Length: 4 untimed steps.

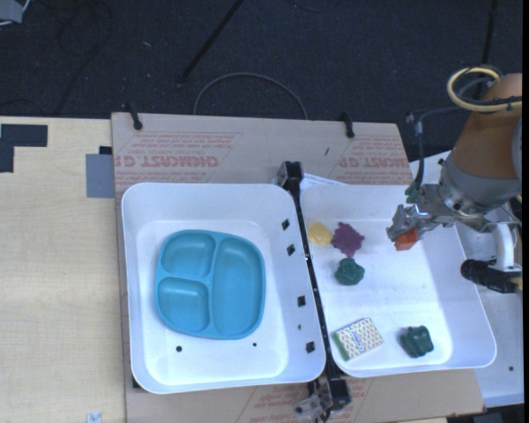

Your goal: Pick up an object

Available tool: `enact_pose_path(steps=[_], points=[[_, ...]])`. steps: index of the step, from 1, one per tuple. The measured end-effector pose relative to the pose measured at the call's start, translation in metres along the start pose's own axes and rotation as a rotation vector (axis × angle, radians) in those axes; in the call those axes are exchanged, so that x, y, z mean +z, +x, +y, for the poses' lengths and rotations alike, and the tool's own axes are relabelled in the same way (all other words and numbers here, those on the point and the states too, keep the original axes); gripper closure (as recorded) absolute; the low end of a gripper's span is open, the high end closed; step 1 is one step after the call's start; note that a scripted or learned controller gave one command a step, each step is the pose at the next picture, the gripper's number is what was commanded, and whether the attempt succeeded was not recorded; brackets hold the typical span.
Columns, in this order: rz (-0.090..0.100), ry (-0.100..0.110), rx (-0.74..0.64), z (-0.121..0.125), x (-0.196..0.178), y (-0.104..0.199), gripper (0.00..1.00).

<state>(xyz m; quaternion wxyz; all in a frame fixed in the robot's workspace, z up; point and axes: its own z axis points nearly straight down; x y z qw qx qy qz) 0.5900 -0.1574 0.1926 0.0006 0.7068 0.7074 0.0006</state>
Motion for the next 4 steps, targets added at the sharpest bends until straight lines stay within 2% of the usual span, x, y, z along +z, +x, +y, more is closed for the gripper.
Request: enact_pose_path(steps=[1,2,4], points=[[0.000,0.001,0.000,0.000,-0.029,-0.001,1.00],[0.003,0.006,-0.003,-0.001,-0.024,0.045,1.00],[0.002,0.003,-0.004,0.026,-0.036,0.158,1.00]])
